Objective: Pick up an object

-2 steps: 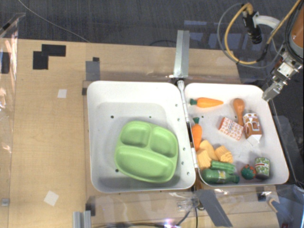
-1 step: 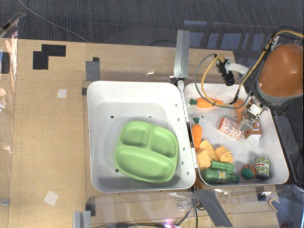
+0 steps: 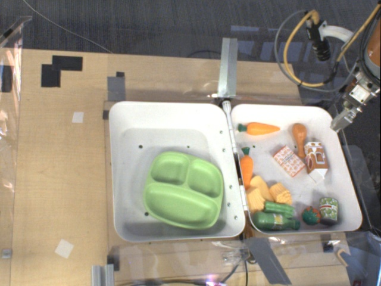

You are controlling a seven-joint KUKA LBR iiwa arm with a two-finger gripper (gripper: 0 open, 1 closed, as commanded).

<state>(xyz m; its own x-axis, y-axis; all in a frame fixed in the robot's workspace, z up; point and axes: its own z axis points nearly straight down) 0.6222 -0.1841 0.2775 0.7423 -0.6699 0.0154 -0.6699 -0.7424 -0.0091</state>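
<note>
A pale wooden bench [image 3: 65, 177] sits in front of dark carpet, with two shallow white bins side by side on it. The left bin [image 3: 128, 124] holds a green divided plate [image 3: 183, 189], lying slightly tilted toward the near right corner.

The right bin [image 3: 351, 204] carries all the small toy food. A carrot [image 3: 259, 128] lies along the far wall, and a second carrot [image 3: 246, 167] runs down the left wall. A brown drumstick [image 3: 299, 137] stands near the far right, with a red-and-white packet [image 3: 288, 161] and a small carton [image 3: 315, 157] just beside it. Yellow pieces [image 3: 264, 193] cluster in the middle near side; a green bottle [image 3: 275, 221] lies along the near wall, and a small can [image 3: 328, 210] sits in the near right corner.

The gripper [image 3: 344, 120] hangs at the far right corner of the right bin, above its rim, with nothing between its tips; whether it is spread or pressed together cannot be told at this size.

As I judge it, the task is not yet under way: every object rests in the bins and none is lifted. Left to do is to move in over one item, come down, close on it and raise it. The drumstick and carton lie nearest the tool.
</note>
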